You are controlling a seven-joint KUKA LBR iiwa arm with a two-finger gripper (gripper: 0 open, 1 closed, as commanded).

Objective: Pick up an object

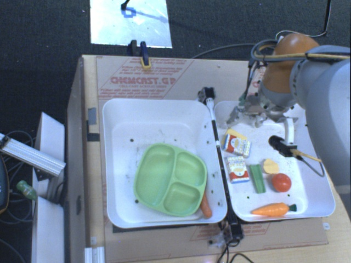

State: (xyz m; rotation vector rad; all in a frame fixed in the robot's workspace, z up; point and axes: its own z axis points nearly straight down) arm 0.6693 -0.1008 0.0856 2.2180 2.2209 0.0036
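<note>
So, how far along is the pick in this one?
Nothing looks picked yet: the carrot and tomato lie in the right bin. In hand: the end effector is above that bin's far end. Left: the grasp and lift.

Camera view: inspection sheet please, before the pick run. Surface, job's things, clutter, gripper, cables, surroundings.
Surface: brown board bench top, bearing left white bin and right white bin side by side.
Job's things: right bin holds upper red-and-yellow carton, lower red-and-yellow carton, green stick, yellow wedge, red tomato, orange carrot. Left bin holds green divided plate, with small orange piece at its lower right edge.
Clutter: blue-and-yellow clamp at the bench's back edge.
Gripper: gripper over the right bin's back end; nothing seen held.
Cables: grey cable along the bench's back toward the arm; black cable at top right.
Surroundings: dark carpet; pale shiny sheet on it.
</note>
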